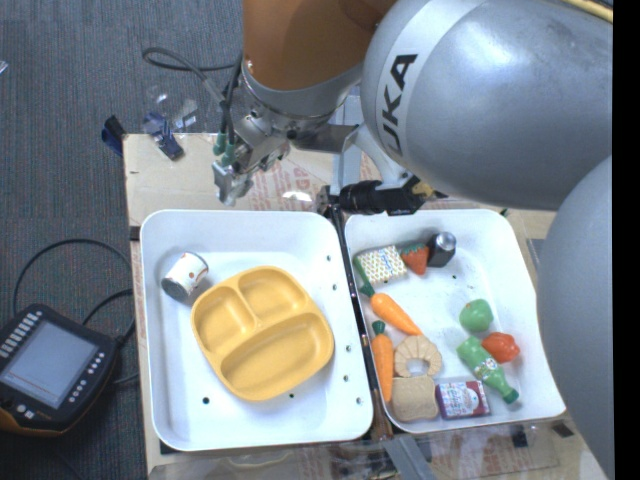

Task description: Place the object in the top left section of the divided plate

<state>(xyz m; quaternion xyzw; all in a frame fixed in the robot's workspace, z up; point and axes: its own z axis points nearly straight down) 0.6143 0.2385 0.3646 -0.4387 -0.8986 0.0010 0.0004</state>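
Observation:
A yellow divided plate point(263, 332) lies in the left bin point(170, 408), with three bare sections. A small white and grey cup point(184, 275) lies on its side just left of the plate's upper left corner, touching the rim or very near it. My gripper point(230, 180) hangs above the back rim of the left bin, past the plate's far side and apart from the cup. Nothing shows between its fingers.
The right bin point(528, 268) holds toy food: two carrots point(396, 314), a green fruit point(477, 315), a green bottle point(486, 368), a red pepper point(500, 346), a cracker box point(380, 264), a dark can point(441, 247), a pineapple slice point(417, 356), toast and a packet. A teach pendant point(45, 366) lies on the floor at left.

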